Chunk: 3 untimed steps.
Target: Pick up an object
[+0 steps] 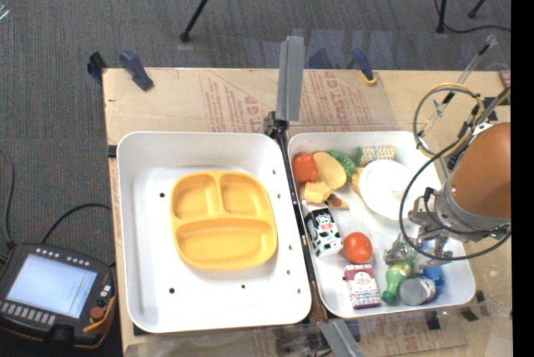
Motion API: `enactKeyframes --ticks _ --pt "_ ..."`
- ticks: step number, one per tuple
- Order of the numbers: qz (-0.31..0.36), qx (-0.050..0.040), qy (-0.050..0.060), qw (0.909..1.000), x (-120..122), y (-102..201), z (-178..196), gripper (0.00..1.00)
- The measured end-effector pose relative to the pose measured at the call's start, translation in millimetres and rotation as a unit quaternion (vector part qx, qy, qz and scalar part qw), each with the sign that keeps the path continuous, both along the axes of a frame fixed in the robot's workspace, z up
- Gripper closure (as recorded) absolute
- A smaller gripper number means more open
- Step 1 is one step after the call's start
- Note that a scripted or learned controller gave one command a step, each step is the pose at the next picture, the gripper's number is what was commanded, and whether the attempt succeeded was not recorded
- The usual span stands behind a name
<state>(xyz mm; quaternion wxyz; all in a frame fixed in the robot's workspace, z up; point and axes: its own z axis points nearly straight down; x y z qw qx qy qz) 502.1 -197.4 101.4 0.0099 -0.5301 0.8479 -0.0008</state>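
Note:
The right bin [334, 303] holds several small items. A red tomato [357, 247], a pink box [360, 285] and a black-and-white cow-print carton [324, 232] lie near its middle and front. A green bottle-like piece [392, 279], a silver can [416, 290] and a blue piece [434, 274] crowd the front right corner. My gripper [415, 249] hangs low over that corner, just above the green piece and the can. The grey wrist and its orange band [488, 172] hide what is directly under it. Nothing shows as lifted.
A white round plate [384, 187], a red pepper [303, 167], yellow food pieces [329, 170] and a green item [344, 158] fill the right bin's back. The left bin [138, 263] carries a yellow divided plate [224, 219]. Looped cables [438, 118] hang by the arm.

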Motion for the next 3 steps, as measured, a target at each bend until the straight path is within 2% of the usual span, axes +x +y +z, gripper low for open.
enactKeyframes --ticks 1,2,3 --pt "-0.008 -0.0043 -0.004 1.0 -15 64 -8 1.0" --pt "-0.006 -0.0037 -0.009 0.9999 -13 65 -7 0.0" --pt "0.028 -0.0073 -0.008 0.9995 -16 101 -5 0.0"
